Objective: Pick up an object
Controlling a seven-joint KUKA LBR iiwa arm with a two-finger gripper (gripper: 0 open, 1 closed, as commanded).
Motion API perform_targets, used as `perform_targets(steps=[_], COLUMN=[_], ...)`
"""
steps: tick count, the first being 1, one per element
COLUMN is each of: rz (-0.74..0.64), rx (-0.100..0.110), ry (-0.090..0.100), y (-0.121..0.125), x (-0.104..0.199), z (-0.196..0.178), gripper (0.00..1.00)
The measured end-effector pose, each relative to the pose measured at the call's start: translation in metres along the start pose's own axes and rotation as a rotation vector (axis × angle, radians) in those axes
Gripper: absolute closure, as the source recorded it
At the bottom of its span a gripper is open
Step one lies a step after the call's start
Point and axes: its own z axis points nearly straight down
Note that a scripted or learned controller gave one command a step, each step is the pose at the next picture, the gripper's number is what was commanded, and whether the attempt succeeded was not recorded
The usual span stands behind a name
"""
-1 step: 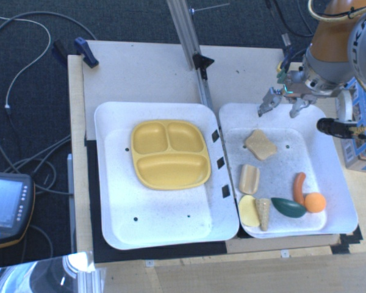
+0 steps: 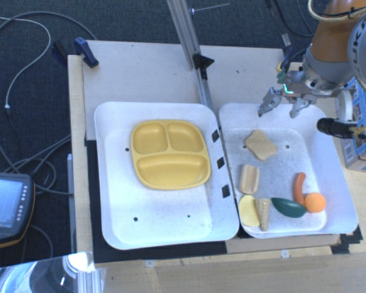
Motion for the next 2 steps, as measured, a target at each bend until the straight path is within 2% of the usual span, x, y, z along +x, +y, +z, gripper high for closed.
perform_targets(steps=[1, 2], rz=[0.001, 0.001], rx=[0.007, 0.005], ry=[0.001, 0.000], y=[-0.006, -0.006], x=[0.001, 0.002], z=[0.063, 0.113], gripper=[0.00, 0.00])
